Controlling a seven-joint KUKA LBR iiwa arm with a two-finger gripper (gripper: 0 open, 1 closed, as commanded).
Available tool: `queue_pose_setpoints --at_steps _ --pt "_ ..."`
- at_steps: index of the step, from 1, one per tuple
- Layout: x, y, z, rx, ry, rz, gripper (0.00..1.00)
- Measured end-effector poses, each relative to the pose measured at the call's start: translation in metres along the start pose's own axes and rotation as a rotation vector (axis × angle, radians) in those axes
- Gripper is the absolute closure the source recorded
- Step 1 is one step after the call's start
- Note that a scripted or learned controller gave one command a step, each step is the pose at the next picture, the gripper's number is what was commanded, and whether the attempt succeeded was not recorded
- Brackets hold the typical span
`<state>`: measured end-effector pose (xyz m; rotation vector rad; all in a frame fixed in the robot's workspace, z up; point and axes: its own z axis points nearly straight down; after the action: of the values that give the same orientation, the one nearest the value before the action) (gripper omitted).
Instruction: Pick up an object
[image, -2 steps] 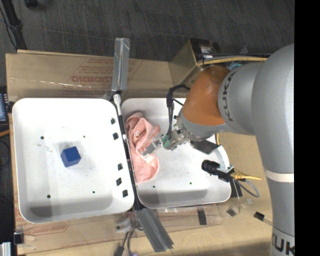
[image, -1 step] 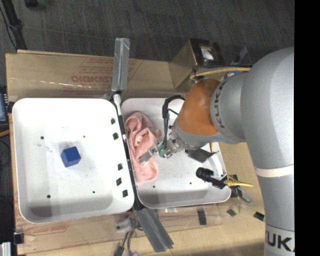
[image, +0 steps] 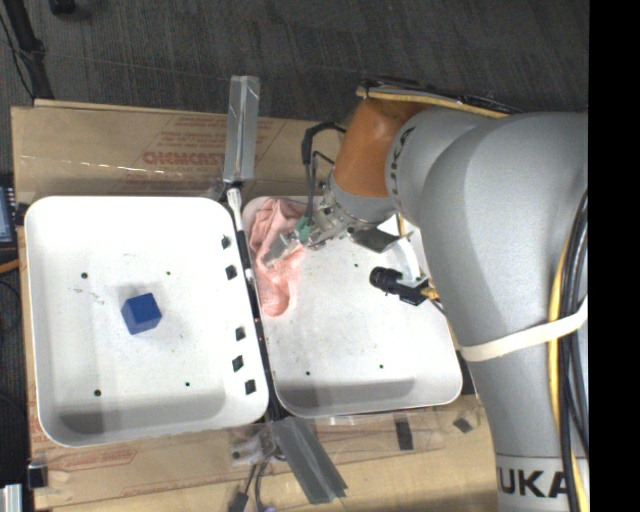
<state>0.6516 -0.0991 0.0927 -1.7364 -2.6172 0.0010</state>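
A crumpled pink cloth (image: 272, 255) lies in the right bin (image: 350, 385), bunched against its left wall and far corner. My gripper (image: 304, 236) is down at the cloth's right edge, at or just above the fabric; the wrist hides the contact. A small blue cube (image: 141, 312) sits alone on the floor of the left bin (image: 60, 420), well to the left of the gripper.
The big grey arm (image: 500, 240) covers the right bin's far right side and the bench beyond it. A raised divider with black clips (image: 243, 320) separates the two bins. A grey metal bar (image: 240, 130) stands behind the bins on the cardboard.
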Motion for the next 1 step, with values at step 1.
queue_pose_setpoints --at_steps 1 --pt "0.0015 0.0007 -0.0098 0.003 0.001 -0.008 1.0"
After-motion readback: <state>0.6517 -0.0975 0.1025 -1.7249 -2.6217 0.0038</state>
